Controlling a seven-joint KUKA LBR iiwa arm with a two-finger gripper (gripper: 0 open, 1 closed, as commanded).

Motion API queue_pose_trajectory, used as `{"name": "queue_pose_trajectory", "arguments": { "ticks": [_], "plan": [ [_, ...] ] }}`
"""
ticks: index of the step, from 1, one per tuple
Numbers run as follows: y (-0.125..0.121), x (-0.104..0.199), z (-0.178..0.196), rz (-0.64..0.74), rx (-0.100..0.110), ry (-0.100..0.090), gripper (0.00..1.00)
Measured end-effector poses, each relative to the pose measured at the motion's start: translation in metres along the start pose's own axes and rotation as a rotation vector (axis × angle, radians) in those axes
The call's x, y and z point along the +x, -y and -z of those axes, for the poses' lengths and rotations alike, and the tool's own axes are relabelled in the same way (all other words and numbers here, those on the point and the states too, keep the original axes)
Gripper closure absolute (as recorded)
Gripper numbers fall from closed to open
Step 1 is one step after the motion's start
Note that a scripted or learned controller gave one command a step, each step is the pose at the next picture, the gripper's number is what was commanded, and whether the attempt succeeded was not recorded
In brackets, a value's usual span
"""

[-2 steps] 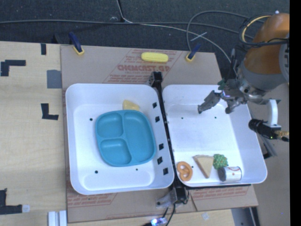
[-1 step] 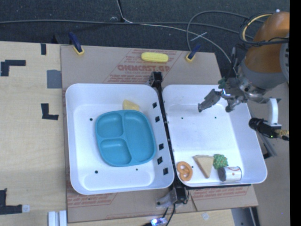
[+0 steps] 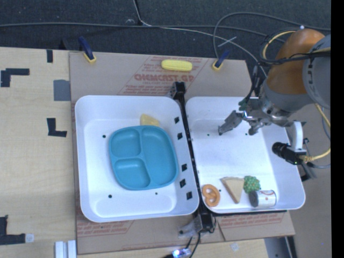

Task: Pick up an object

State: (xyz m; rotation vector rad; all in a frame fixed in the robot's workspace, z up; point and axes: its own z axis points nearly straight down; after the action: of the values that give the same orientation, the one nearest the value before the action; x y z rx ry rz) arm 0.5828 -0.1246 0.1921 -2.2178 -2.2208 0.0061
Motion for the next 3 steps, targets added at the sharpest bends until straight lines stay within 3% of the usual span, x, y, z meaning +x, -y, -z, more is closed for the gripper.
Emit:
{"name": "queue_pose_trajectory", "arguments": {
  "ticks": [2, 3],
  "plan": [
    [-0.007, 0.000, -0.104, 0.000, 0.001, 0.000, 0.00],
    [-0.008, 0.000, -0.091, 0.002, -0.002, 0.000, 1.00]
  ]
}}
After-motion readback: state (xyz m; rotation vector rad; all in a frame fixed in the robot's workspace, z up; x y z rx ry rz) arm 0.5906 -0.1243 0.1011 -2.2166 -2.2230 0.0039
